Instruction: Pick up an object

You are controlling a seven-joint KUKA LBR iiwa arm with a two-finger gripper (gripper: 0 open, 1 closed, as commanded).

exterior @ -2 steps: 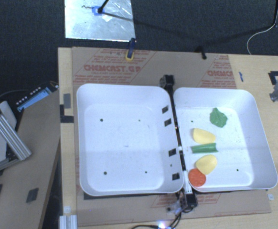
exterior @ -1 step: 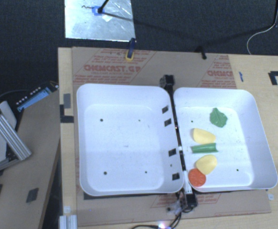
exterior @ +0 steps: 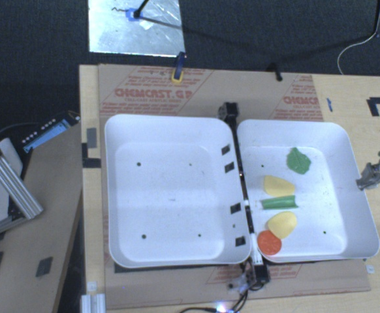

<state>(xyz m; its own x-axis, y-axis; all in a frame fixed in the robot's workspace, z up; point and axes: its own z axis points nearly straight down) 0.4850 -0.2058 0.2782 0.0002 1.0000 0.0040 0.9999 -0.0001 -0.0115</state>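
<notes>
Green stick [exterior: 279,203] lies left-right in right bin [exterior: 356,175]; gripper [exterior: 373,175] aperture unclear.

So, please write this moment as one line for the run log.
gripper: right edge, beside right white bin, holding nothing | bin: green leafy piece, two yellow pieces, green stick, red round piece | pick: not begun

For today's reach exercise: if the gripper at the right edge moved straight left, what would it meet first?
Probably the right bin's right wall, just left of the gripper; if it rides higher, the green piece. Height is unclear.
</notes>
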